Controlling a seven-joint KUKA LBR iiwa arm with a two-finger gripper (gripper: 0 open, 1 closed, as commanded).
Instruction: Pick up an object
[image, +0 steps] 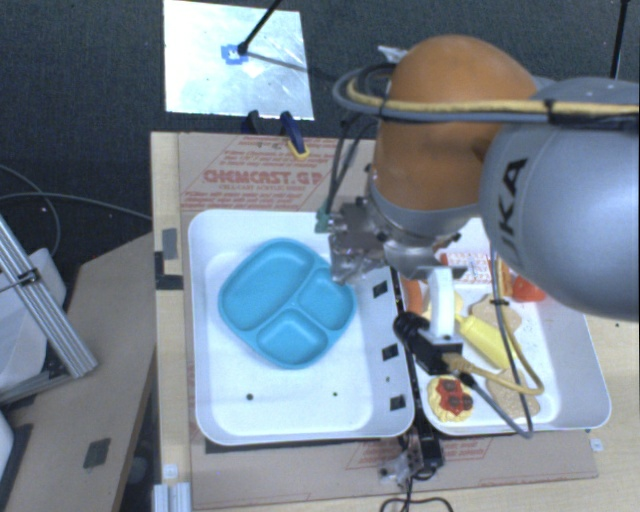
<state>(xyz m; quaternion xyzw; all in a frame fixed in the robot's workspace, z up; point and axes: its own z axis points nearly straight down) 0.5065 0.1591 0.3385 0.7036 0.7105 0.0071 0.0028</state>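
Blue divided plate (285, 316) flat in left bin (230, 415), toward its upper middle. Gripper (347, 262) low at plate's upper right edge, just above or touching rim; cannot tell which, nor whether anything held. Right of plate, across bin wall: yellow banana-like piece (480, 340), small pizza toy (452, 398), in right bin (590, 400).
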